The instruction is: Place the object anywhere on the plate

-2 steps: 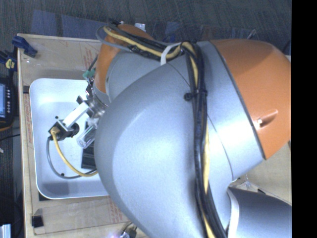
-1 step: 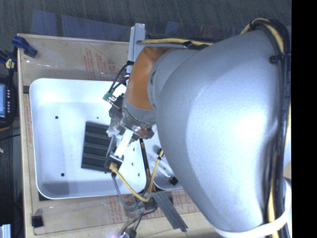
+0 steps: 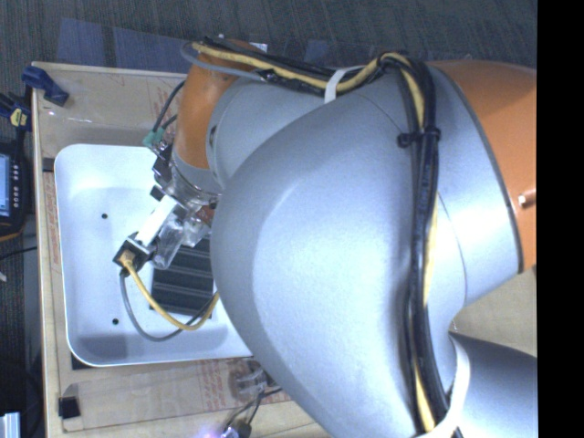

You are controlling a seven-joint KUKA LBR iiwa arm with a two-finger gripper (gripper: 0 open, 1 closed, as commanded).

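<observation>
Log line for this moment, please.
arm: over bins, blocking view | gripper: low in left bin | fingers: unclear | object, plate: hidden

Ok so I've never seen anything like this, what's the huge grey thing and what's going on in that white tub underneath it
The huge grey shape is a robot arm, seen from a single camera fixed above a workbench and looking down at a slant. The arm reaches in from the right and sits so close to the lens that it hides much of the scene. The orange band marks the part just above its wrist. Below that, the gripper, its two-finger hand, hangs over a shallow white bin, with a yellow cable looping beside it. I can't tell whether the gripper has anything in it, and I can't make out a plate or an object to move.
</observation>
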